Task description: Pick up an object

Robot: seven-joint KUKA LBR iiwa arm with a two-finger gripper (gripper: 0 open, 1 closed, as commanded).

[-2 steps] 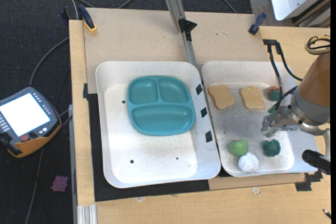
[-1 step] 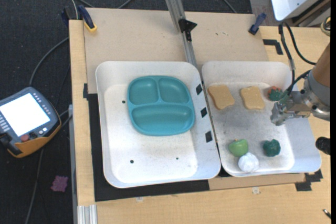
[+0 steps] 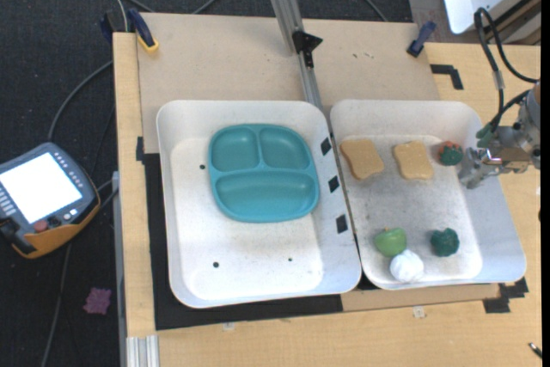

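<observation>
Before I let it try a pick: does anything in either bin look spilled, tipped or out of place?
Nothing stands out. The teal divided plate lies flat in the left bin. In the right bin, two bread slices, a small red item, a green fruit, a white ball and a dark green piece lie apart. The tool sits by the red item.

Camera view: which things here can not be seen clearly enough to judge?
- Hand: small and blurred at the right bin's right rim; finger state unclear.
- Arm: cut off by the right edge.
- Small red object: too small to identify.
- White object beside the green one: contact unclear.
</observation>
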